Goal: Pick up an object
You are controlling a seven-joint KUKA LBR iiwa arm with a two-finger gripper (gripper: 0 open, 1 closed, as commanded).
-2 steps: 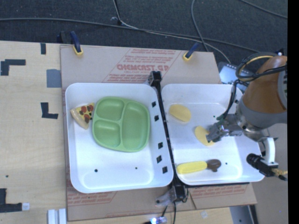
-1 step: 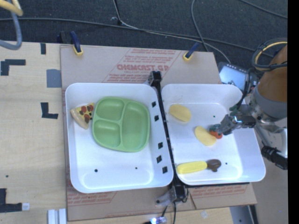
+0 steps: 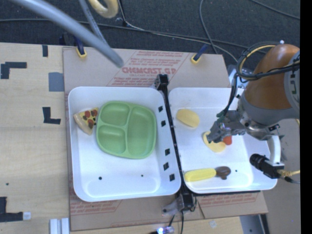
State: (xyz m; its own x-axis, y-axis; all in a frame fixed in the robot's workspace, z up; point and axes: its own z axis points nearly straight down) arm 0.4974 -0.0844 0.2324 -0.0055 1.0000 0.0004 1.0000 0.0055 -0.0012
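Pincer [image 3: 215, 136] low in the right bin [image 3: 243, 177], directly over a small pale yellow piece [image 3: 217, 146] with an orange-red bit [image 3: 227, 141] just beside it. Opening of the pincer impossible to tell from this slanted view; nothing seen between its tips. Grey arm [image 3: 265, 108] with orange band reaching in from the right.

Nearest candidate for pick-up: the pale yellow piece, lying flat on the bin floor, partly hidden under the pincer. Probably a light, hollow plastic toy food: stiff, smooth, somewhat slippery, not fragile. Best taken across its narrow width, low, close to the bin floor, to keep it from squirting sideways.

Further out in the same bin: a rounded yellow lump [image 3: 187, 118] toward the dividing wall, apart from the pincer; near the front edge a long yellow banana-like toy [image 3: 200, 175] touching a brown lump [image 3: 223, 171] at its right end. Banana-like toy likely easiest gripped across its middle; rounded lump prone to rolling.

Left bin [image 3: 83, 177]: a green divided plate [image 3: 126, 129], wide and shallow, hard to grip except at the rim; a pizza slice toy [image 3: 86, 120] just beside its left edge, thin and flat.

Both bins on a cardboard sheet [image 3: 146, 65] upon the wooden worktop [image 3: 29, 145].
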